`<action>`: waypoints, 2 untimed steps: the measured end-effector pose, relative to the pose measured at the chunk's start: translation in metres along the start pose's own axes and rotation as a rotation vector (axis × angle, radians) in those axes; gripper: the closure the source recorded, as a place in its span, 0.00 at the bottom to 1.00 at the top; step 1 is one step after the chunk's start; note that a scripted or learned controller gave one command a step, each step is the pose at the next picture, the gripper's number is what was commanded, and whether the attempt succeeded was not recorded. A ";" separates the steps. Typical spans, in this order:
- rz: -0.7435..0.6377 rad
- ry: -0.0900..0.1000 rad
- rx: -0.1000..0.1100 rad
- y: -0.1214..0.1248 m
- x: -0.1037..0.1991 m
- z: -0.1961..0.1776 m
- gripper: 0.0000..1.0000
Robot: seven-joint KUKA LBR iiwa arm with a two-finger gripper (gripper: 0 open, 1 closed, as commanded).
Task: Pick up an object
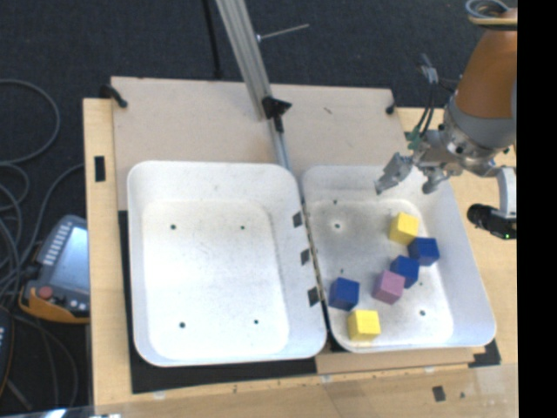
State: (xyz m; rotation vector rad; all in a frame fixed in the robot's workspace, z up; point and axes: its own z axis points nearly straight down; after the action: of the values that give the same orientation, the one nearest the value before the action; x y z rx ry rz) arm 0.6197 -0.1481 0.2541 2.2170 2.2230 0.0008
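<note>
Open, empty two-finger claw [409, 178] at right-centre, above small rigid yellow cube [404, 228]: likely light, best pinched across opposite flat faces.

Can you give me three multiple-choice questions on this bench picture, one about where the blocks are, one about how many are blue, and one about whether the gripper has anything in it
1. Where do the blocks lie?
A. All in the left bin
B. All in the right bin
C. Some in each bin

2. How many blocks are blue?
A. One
B. Three
C. Five

3. What is the state of the gripper?
A. Open above the bin with nothing between its fingers
B. Closed on a yellow block
C. Pressed flat on the left bin's floor

Answers:
1. B, since every block sits in the right bin.
2. B, counting the blue blocks at and, alongside two yellow blocks and a pink block.
3. A, the gripper hangs over the right bin's far end with its fingers spread and nothing between them.
</note>
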 end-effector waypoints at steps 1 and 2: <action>0.006 -0.001 0.008 -0.014 -0.043 0.096 0.00; 0.001 -0.002 -0.004 -0.019 -0.047 0.136 0.00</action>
State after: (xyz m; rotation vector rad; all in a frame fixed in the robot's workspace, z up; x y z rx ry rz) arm 0.6012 -0.1957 0.1181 2.2152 2.2196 0.0029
